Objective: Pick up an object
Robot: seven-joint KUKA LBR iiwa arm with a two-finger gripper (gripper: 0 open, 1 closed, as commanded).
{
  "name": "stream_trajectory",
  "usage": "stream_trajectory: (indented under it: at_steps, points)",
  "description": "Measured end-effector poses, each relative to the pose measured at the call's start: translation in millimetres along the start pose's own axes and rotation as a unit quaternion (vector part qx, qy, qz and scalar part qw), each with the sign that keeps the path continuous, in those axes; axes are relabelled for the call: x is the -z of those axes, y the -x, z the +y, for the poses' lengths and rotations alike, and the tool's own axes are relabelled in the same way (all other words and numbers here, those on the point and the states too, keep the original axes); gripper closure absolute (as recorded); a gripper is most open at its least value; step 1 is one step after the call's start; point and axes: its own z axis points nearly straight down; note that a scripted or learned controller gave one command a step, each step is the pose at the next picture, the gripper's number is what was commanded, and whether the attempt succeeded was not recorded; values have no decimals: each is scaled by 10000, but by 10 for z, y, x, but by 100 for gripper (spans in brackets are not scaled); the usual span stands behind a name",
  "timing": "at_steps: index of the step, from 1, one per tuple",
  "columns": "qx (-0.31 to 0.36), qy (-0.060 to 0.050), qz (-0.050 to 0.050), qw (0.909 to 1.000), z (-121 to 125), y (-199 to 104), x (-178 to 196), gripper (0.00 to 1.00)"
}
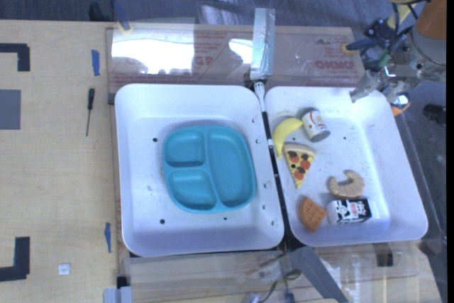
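You had six small things to choose from, all in the right bin (408,174). The banana (286,131) lay near that bin's left wall, its curve running from the far right down toward the near left. Touching its far end, the small can (315,125) was tipped on its side, its long axis leaning from far left to near right. Just nearer than the banana, the pizza slice (300,162) pointed its tip toward the near edge, crust on the far side. The croissant (346,184) sat to its right, lying across the bin with its horns turned toward the near side. The waffle piece (311,213) and the black-and-white carton (349,211) lay side by side near the near wall, the carton stretched left to right.

The right half of that bin, along the right wall and far right corner, was bare floor with open room. The left bin (135,152) held a blue divided plate (209,168) at its middle, with bare margin all around it.

Your arm (425,32) came in from the far right, wrist above the right bin's far right corner. The gripper (376,81) hung over that corner's rim, well apart from every item; you could not tell how its jaws stood.
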Motion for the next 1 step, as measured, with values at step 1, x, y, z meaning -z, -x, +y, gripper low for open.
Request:
stream_trajectory:
  at_steps: [1]
  points:
    - [-204, -11, 46, 9998, -261, 17, -693, 0]
